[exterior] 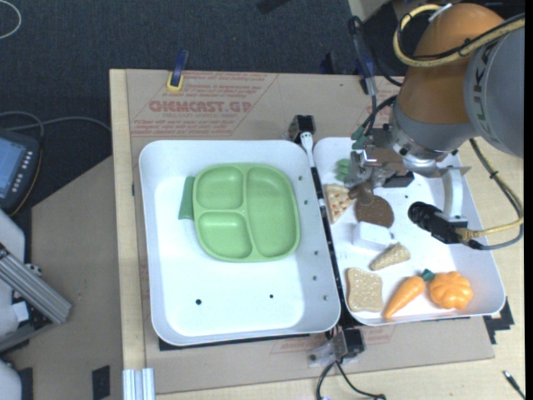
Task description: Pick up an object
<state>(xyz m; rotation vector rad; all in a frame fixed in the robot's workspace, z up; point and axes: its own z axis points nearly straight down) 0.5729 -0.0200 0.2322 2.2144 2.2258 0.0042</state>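
Two white bins (158,223) sit on a brown bench (125,123) over dark carpet (83,23).

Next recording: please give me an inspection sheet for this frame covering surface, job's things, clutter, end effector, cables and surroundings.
Surface: cardboard-topped bench bearing left bin and right bin.
Job's things: in the right bin, carrot, orange pepper, cracker, brown disc, pale wedge, pizza slice.
Clutter: green divided plate in the left bin.
End effector: low over the right bin's far end; finger state unclear.
Cables: yellow cable across the right bin.
Surroundings: dark carpet.
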